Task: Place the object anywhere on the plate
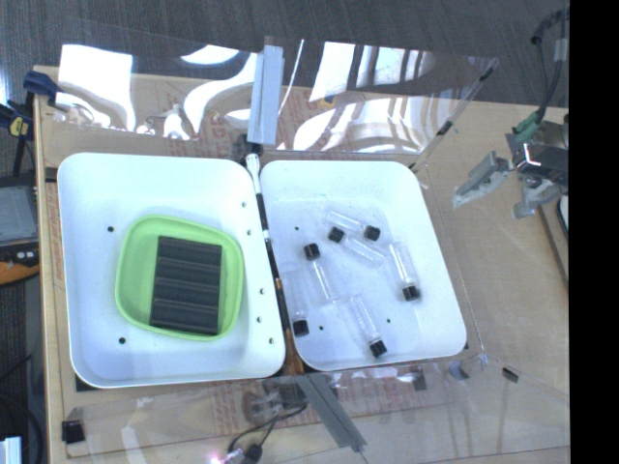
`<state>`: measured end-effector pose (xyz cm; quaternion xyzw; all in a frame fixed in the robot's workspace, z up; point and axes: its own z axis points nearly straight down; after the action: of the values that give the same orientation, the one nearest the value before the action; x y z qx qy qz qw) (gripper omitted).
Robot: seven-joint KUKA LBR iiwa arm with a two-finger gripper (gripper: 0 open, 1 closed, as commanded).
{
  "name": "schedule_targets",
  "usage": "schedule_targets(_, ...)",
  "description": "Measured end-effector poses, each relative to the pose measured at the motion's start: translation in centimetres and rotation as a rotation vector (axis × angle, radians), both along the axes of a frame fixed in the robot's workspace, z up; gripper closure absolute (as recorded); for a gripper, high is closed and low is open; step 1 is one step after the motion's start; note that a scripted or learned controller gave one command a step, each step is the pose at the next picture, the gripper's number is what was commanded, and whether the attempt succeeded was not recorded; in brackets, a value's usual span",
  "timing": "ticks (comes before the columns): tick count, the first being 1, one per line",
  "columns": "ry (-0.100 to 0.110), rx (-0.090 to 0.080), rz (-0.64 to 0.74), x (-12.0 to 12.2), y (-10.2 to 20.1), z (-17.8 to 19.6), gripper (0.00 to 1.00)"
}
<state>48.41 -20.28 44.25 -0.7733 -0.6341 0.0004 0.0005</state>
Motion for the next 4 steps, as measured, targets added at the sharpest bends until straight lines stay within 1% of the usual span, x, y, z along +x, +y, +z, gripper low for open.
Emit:
schedule_targets(1,0.005,0.003,-0.035,-0.71,-0.13,-0.11,0.0)
schedule_targets(2,0.005,0.004,-0.056,-0.74,-0.03,-0.12,0.0)
schedule_targets(4,0.006,0.004,-0.04,-0.69,0.06,-0.12,0.0)
